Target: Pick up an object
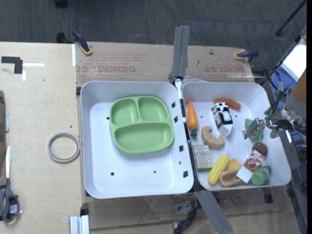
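Camera view looks down on our bench, and we start at the near edge of the right bin [279,182]. There we see a yellow corn [218,168] lying against a tan bread piece [230,176], and just beside them a small bottle with a green cap [257,168]. A checked cracker box [202,156] sits near the corn, close to the wall between the bins. A bit farther back are a beige croissant [213,136] and a black and white carton [223,118]. Farther still lie an orange carrot [192,115] by the wall and a red sausage [227,104] near the far side. The left bin [92,145] has a green tray [142,124] with three parts. Our gripper [267,127] comes in from the right and sits low over the right bin, just beside a small green toy [253,128]. We cannot tell if it has the toy or not, because the shapes blur together there. We think we are at the grab step, right at the toy. Next we would need a firm squeeze on it, then a slow lift straight up, clear of the bottle.
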{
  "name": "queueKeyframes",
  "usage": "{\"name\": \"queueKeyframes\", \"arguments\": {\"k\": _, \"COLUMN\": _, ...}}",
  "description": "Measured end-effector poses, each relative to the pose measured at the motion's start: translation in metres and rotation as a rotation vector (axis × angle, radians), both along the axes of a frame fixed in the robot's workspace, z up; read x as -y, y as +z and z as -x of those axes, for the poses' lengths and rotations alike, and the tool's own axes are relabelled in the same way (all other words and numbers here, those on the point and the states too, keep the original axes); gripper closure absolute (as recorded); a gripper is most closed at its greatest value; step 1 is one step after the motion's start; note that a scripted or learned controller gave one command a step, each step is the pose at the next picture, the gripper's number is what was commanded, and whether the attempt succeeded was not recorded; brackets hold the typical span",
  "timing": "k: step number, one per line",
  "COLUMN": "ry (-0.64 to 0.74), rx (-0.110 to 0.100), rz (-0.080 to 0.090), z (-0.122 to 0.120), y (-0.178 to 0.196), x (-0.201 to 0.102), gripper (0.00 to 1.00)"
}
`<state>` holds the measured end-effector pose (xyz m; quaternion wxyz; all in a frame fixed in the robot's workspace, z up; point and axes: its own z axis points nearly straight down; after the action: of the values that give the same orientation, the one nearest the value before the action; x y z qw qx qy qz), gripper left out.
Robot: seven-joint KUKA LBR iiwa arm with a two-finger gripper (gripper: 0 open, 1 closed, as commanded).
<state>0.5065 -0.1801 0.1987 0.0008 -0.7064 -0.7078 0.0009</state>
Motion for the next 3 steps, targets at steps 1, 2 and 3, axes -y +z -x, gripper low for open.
{"name": "queueKeyframes", "arguments": {"k": 1, "ry": -0.354, "rx": 0.000, "rz": 0.002, "z": -0.093, "y": -0.042, "x": 0.000, "gripper": 0.00}}
{"name": "queueKeyframes", "arguments": {"k": 2, "ry": -0.013, "rx": 0.003, "rz": 0.002, "z": -0.152, "y": -0.047, "x": -0.036, "gripper": 0.00}}
{"name": "queueKeyframes", "arguments": {"k": 3, "ry": 0.328, "rx": 0.003, "rz": 0.001, "z": -0.149, "y": -0.055, "x": -0.041, "gripper": 0.00}}
